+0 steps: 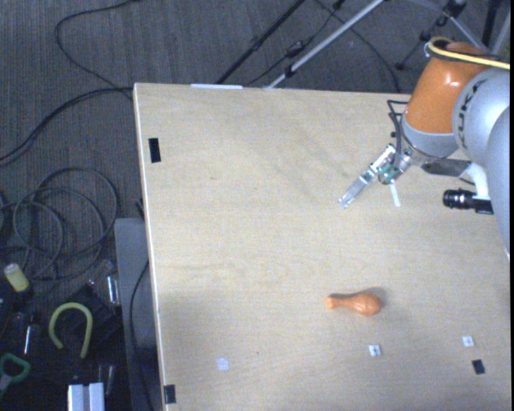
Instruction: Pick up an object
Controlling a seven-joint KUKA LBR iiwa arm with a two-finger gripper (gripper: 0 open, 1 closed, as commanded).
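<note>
A small orange gourd-shaped object (356, 303) lies on its side on the pale wooden bench top (257, 229), toward the front right. My gripper (372, 198) hangs over the bench's right part, well above and behind the object in the view and apart from it. Its two fingers are spread, one fingertip (348, 199) pointing to the lower left, and nothing sits between them. The orange band (437, 97) of the arm shows above the wrist at the right.
Small black marks (154, 150) and white tags (374, 349) dot the bench top. Left of the bench edge, cables (51, 221) and tools lie on the floor. Stand legs (351, 20) cross the floor behind the bench.
</note>
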